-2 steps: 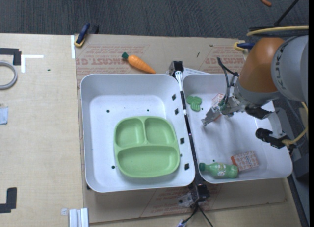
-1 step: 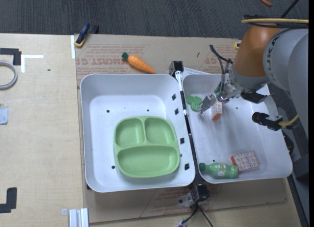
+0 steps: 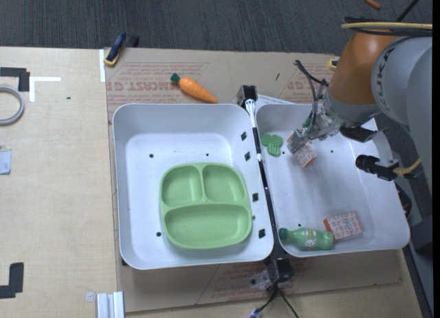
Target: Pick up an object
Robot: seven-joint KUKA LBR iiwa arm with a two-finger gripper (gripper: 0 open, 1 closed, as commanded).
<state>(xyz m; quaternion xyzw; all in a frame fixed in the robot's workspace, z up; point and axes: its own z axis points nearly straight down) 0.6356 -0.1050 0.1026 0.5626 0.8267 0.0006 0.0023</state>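
Dark grey carpet runs behind a pale wooden bench (image 3: 55, 193), and on it sit two shallow white bins side by side. In the right bin (image 3: 371, 207), near its far left part, a small pale carton with a reddish-orange lower end (image 3: 305, 154) hangs tilted, its long axis running from upper left down to lower right, red end lowest. The gripper (image 3: 303, 141) comes down on its upper end and seems to pinch it between the fingers, though the grip itself is small and hard to make out. Just to the left lies a small green leafy piece (image 3: 273, 143). Along the near edge of that bin a green bottle (image 3: 307, 239) lies on its side, pointing left, with a flat red-and-white patterned packet (image 3: 343, 225) just beside it on the right. The left bin (image 3: 137, 145) holds a green divided plate (image 3: 205, 205). Beyond the bins, a toy carrot (image 3: 195, 88) lies on cardboard.
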